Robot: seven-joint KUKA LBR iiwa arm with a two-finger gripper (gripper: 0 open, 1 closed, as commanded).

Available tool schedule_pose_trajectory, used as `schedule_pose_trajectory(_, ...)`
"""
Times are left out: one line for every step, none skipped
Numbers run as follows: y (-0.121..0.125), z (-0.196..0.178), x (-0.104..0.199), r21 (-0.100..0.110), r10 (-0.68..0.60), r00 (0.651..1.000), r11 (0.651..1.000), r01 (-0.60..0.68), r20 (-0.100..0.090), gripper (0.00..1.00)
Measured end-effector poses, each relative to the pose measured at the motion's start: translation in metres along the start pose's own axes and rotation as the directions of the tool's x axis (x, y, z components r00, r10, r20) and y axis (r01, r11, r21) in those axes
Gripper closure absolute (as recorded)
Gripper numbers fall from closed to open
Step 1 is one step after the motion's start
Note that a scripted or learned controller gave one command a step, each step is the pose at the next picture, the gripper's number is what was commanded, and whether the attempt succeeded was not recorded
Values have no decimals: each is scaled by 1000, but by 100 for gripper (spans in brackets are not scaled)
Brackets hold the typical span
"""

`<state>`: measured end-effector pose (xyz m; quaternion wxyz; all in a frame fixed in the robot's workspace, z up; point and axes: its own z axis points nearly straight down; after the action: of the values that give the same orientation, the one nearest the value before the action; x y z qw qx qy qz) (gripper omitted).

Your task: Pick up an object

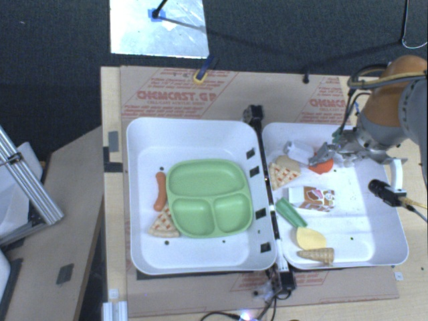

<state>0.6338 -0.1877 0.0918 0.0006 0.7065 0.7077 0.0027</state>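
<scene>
My gripper (322,156) is low over the back part of the right bin (388,243), reaching in from the right. Directly under its tip lies a small orange-red piece (324,168), touching it or nearly so; the view does not settle whether it is gripped. Close to the left sit a tan rounded piece (287,162) and a waffle wedge (283,176). A white packet with a printed picture (313,197) lies just in front of the gripper.
The right bin also holds a green stick (290,212), a yellow piece (310,238) and an ice-cream cone (317,254) near the front. In the left bin (144,139) are a green divided plate (208,197), a sausage (160,189) and a pizza-like wedge (163,224).
</scene>
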Motion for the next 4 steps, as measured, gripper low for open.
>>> schedule_pose_trajectory(5, -17, -2, -17, -2, 1000, 1000, 2, 9, 100)
schedule_pose_trajectory(17, -76, -5, -4, -4, 1000, 1000, 4, 5, 100)
schedule_pose_trajectory(19, -131, -5, -4, -5, 1000, 1000, 5, 5, 100)
schedule_pose_trajectory(-15, -123, 40, 5, -7, 1000, 1000, 7, 1, 100)
